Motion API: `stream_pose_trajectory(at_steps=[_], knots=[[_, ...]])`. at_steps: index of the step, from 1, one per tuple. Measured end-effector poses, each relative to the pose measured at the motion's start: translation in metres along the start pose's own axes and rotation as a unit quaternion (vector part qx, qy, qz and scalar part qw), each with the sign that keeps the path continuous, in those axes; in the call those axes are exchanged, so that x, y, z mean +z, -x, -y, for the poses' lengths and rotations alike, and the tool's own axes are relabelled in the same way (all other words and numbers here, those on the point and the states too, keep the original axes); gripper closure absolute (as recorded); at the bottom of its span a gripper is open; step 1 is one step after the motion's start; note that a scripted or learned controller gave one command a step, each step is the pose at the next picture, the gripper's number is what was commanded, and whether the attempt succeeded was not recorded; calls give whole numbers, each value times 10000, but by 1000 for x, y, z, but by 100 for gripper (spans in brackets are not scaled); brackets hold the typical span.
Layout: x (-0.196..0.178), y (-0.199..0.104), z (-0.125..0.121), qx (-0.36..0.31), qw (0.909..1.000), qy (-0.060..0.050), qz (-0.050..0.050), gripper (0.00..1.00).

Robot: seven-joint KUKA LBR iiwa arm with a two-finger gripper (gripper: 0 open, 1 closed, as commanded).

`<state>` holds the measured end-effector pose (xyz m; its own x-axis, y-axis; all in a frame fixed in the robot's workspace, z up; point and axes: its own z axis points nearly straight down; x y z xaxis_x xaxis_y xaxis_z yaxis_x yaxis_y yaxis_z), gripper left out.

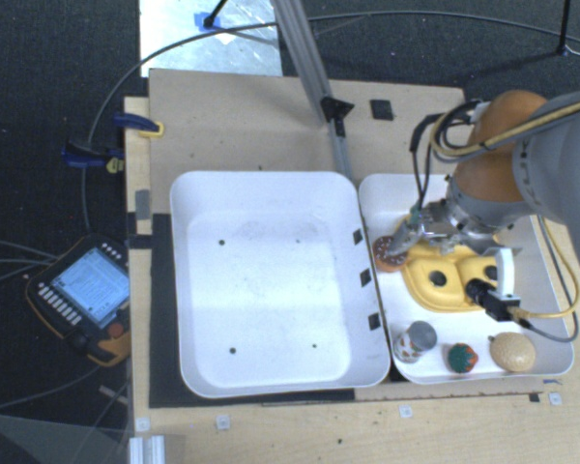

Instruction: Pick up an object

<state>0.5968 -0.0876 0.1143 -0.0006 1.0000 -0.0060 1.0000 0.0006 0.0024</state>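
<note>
At the near edge of the right bin point(561, 361) lie 3 small things in a row: 1 grey-and-white cup-like piece point(417, 340) on the left, 1 green-and-red ball point(462, 358) in the middle, and 1 tan, egg-shaped thing point(512, 351) on the right. The 3 sit close together but apart from each other.

Just behind them is 1 yellow block point(443, 280) with 2 dark round holes in its top, lying flat in the middle of the bin. At its left, near the bin's left wall, is 1 small ring point(388, 253), brown and pale (it looks like a toy doughnut), partly covered by the gripper's tip.

The gripper point(408, 237) hangs low over that spot, between the ring and the yellow block's far left corner. Its tip is too small and cluttered to read, so I cannot tell how it is set or whether it clamps anything. A black-and-white fitting with a yellow cable point(551, 312) crosses the block's right side.

Behind, the 1 grey arm point(551, 167) with its orange band point(493, 129) covers the far part of the right bin.

The left bin point(261, 278) is 1 of the 2 bins, sitting just beside the right one, with 3 small black clips along the shared wall.

Beyond the bench, at far left, lies 1 handheld controller point(85, 293) on the dark floor.
</note>
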Motion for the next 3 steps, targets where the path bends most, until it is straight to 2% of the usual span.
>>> stream_pose_trajectory(at_steps=[1,2,3], knots=[[12,3,-2,21,10000,14,-1,0],[-1,-1,-6,1,10000,64,-36,100],[-60,-4,-17,-27,10000,27,-27,100]])
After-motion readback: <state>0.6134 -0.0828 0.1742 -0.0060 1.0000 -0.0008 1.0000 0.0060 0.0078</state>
